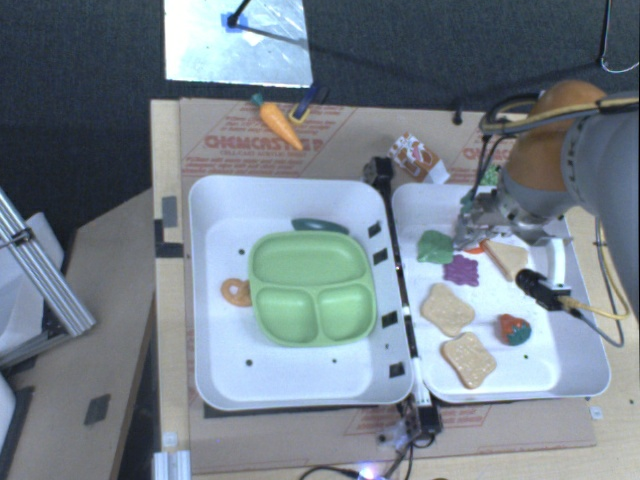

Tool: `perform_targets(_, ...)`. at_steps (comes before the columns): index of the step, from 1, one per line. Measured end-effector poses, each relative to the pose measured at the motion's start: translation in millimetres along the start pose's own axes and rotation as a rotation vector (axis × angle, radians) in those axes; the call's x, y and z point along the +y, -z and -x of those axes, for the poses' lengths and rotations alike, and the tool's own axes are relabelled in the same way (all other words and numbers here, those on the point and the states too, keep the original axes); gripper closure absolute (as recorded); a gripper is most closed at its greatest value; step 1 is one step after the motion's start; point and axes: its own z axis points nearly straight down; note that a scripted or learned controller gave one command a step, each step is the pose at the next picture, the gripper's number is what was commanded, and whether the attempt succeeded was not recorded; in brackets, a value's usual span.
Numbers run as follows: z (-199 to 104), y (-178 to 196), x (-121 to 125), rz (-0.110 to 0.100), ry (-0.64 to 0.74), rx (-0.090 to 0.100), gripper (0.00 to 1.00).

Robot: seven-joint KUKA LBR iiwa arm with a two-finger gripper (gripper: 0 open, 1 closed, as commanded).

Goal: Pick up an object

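My gripper (pixel 468 234) hangs low over the back of the right bin (pixel 580 363), reaching in from the right. Just below and left of it lies a green leaf piece (pixel 434 246), with a purple piece (pixel 461 269) in front of that. A small red scrap (pixel 476 250) sits right under the gripper tip. A pale toast slice (pixel 507 259) lies to its right. Nearer the front are two tan bread slices (pixel 447 309) (pixel 468 359) and a red and teal strawberry toy (pixel 514 329). The gripper body hides whatever is directly beneath it.
The left bin (pixel 215 268) holds a green divided plate (pixel 310 288), an orange ring (pixel 236 292) and a dark green piece (pixel 320 225) behind the plate. Outside the bins, a carrot (pixel 279 124) and a snack packet (pixel 417 158) lie on the cardboard; a foil sheet (pixel 238 28) sits farther back.
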Motion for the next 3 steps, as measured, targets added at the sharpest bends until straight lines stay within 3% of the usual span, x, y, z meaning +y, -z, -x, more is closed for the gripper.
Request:
perform_targets(2,-1.3,105.8,4.9,-0.007,0.003,-0.001,1.0)
perform_targets(3,-1.3,127.1,6.3,-0.007,0.003,-0.001,1.0)
